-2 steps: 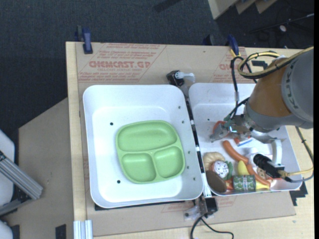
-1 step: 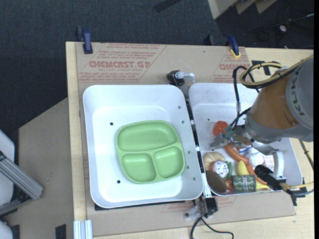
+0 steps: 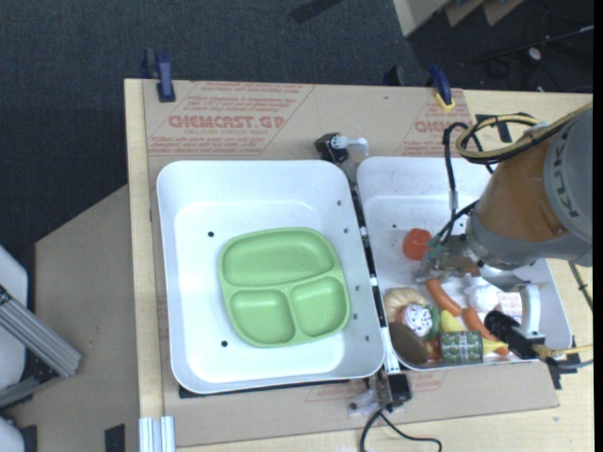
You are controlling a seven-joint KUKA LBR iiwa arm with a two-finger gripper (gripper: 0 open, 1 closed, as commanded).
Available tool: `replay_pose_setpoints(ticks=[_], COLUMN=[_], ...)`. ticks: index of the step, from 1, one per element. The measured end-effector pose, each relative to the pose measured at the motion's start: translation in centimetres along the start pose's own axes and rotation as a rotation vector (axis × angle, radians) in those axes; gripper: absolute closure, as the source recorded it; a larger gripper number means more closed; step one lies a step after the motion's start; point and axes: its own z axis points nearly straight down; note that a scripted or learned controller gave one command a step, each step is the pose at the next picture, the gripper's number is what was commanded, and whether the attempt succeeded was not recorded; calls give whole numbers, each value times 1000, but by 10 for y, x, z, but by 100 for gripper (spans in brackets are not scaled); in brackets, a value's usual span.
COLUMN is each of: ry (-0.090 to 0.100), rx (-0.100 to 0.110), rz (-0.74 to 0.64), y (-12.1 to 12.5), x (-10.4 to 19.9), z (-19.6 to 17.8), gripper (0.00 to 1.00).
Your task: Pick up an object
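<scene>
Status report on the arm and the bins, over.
Gripper low in right bin, nothing seen held. Orange ball beside it. Toy pile crowds near corner. Green tray in left bin.

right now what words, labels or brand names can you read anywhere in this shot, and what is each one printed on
"CHEMCAST G.P": red print on the brown protective sheet behind the left bin.
Smaller red lines above and below it: too small to read.
Red print on the same sheet behind the right bin: partly cut off and blurred, not readable.
Label on the green can in the right bin: too small to read.
Grey lettering on the arm: only partly visible, not readable.
</scene>
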Motion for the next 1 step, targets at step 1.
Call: replay_pose_setpoints(ticks=[1], ry=[8], rx=[1], rz=[-12], y=[58], x=[86], z=[-92], gripper=[100])
